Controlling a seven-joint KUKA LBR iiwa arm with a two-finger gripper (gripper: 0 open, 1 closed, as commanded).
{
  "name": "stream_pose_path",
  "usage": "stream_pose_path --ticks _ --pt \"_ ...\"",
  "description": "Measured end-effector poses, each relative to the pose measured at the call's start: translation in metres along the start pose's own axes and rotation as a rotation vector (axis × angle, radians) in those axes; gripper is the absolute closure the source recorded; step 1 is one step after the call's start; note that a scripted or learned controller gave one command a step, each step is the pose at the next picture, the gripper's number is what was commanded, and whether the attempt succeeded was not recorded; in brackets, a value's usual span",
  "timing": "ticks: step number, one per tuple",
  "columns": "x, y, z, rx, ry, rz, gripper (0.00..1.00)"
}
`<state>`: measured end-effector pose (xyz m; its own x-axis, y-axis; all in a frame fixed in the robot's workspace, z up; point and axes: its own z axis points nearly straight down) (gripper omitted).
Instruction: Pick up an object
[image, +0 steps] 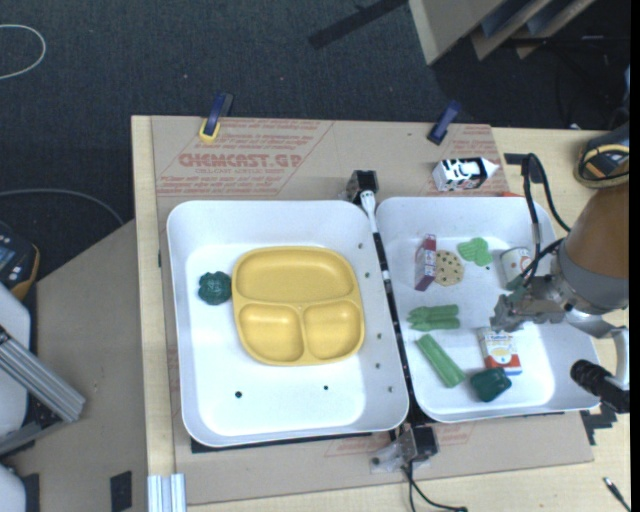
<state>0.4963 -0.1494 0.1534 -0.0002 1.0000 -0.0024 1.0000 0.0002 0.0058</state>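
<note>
A dark green block (490, 385) lies nearest the camera, at the front of the right bin (560, 398). Just behind it, touching or nearly so, sits a small carton (499, 352) with red and white print too small to read. The gripper (512, 315) hangs right over the carton's far end; whether its jaws are apart or together cannot be told, and nothing shows between them.

Left of the gripper lie a green pod (434, 318) and, nearer the front, a green stick (440, 360) set at a slant. Farther back are a cookie (448, 267), a dark red packet (427, 260) beside it, a green leaf (475, 250) and a white cup (514, 263).

In the left bin (200, 400) a yellow tray (297, 303) with three compartments sits in the middle, with a dark green lump (213, 287) just off its left edge.

On the board (250, 155) behind the bins, red print reads "CHEMCAST GP"; the smaller lines are illegible. A black-and-white box (464, 172) rests there too.
</note>
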Motion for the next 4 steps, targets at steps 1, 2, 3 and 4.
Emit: stream_pose_path --ticks 1,2,3,4 --pt "0.004 0.005 -0.063 -0.002 0.0 -0.002 1.0" --pt "0.004 0.006 -0.072 0.002 0.001 -0.001 1.0" --pt "0.055 0.005 -0.082 0.005 0.005 -0.007 1.0" --pt "0.105 -0.005 -0.085 0.008 0.006 -0.006 1.0"
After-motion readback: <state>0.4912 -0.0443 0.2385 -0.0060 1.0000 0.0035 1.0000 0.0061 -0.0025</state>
